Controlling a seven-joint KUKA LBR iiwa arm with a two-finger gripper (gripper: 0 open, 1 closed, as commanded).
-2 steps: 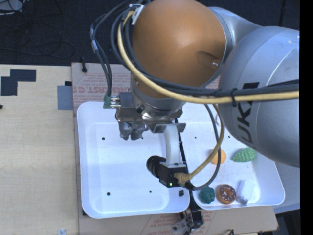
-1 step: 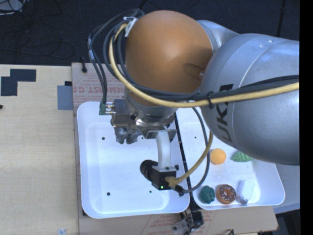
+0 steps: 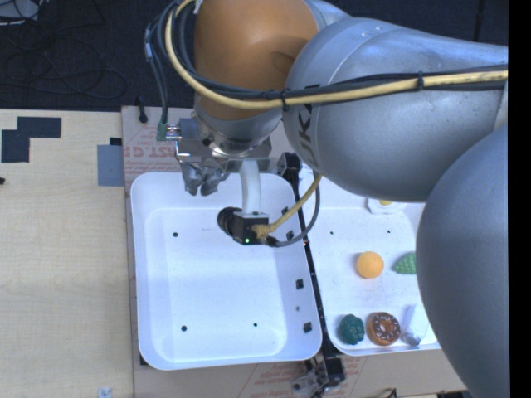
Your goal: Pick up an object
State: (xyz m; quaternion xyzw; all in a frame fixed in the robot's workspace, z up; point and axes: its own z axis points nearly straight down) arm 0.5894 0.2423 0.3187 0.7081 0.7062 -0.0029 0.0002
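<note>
lying just beyond the doughnut, the orange ball is reckoned light and rollable, best taken across its middle; the gripper, far from the doughnut, cannot be told open or closed

- A left white bin, shallow, sits touching a right white bin along a dark seam.
- Brown cardboard with red print lies under both.
- The pale wooden bench carries a black stepped patch and a grey rectangle.
</note>
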